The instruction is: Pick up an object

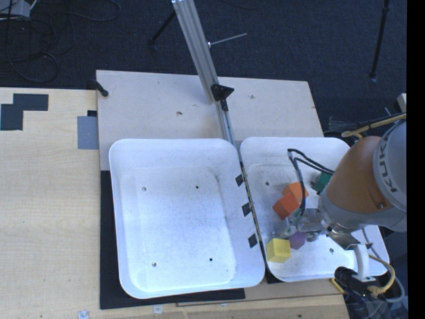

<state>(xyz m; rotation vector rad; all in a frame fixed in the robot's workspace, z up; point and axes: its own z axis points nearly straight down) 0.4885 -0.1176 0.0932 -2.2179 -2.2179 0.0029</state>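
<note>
Pale surface [159, 105] with two white bins; arm low in the right bin [265, 153].
Near edge: yellow block [278, 250], purple block [297, 240] touching the jaws [297, 228], whose opening I cannot tell; beyond, orange block [288, 201], green piece [323, 181]. Crowding risks a nudge, not a grip.

Four small objects lie in the right-hand white bin [265, 153], all toward its lower-left part. An orange block [289, 201] — the largest of them — sits tilted, one corner pointing up, near the bin's middle. Below it, close to the front-left corner of the bin, rests a yellow cube [278, 250] with its top face showing. Just to the right of the yellow cube and touching or nearly touching it is a small purple piece [298, 240], partly hidden. A green piece [324, 181] shows to the right of the orange block — only a small part of it can be seen.
</note>
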